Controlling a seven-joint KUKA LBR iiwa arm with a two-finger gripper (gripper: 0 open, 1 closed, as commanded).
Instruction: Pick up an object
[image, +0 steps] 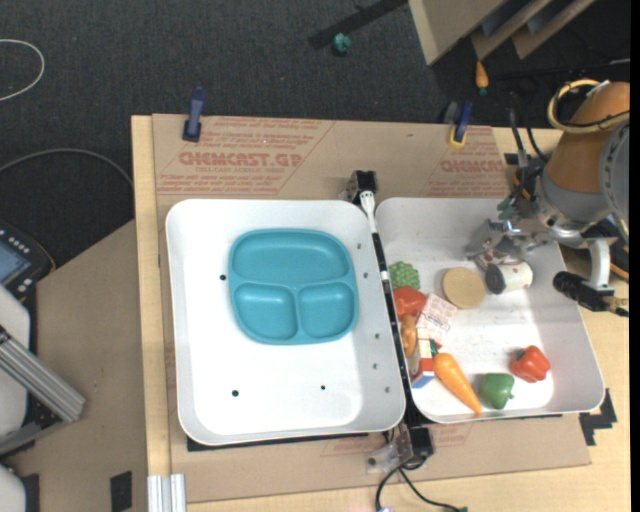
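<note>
The arm's upper part is cut off at the right edge, and the gripper (497, 258) is a small tangle of metal over the far part of the right bin (570, 392); whether it is open I cannot tell. A white cylinder (514, 275) lies at its tip, touching or just beside it. A tan disc (464, 288) sits nearby, left.

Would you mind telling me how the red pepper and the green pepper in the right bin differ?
The red pepper is red, while the green pepper is green. The red pepper lies nearer the bin's right edge; the green pepper sits left of it, beside the carrot. Both are small toy peppers lying near the right bin's front rim.
</note>
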